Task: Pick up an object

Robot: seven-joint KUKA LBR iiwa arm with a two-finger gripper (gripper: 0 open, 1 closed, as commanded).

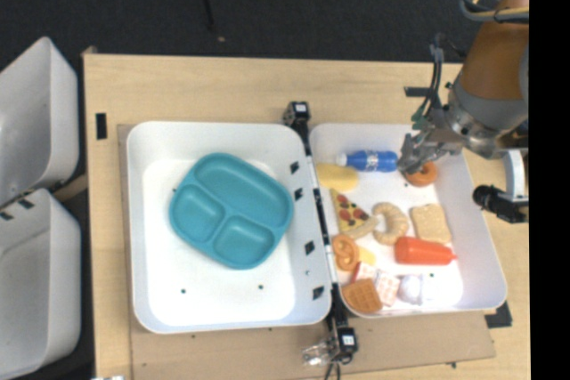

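Orange, small and round, the toy food piece [421,174] is reached beside the blue bottle [371,160]; it seems light and rigid, best gripped across its sides. The gripper [415,157] width cannot be told.

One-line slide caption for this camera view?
Gripper down over an orange round piece in the right bin; teal plate left.

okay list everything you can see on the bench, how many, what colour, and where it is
bins: 2, white, side by side on the bench
divided plate: 1, teal, left bin
bottle: 1, blue and white, right bin, far side
round orange piece: 1, orange, right bin, under the gripper
carrot: 1, orange-red, right bin, near side
ring-shaped piece: 1, tan, right bin, middle
pizza slice: 1, yellow with dots, right bin, left side
gripper: 1, grey, over the right bin's far side
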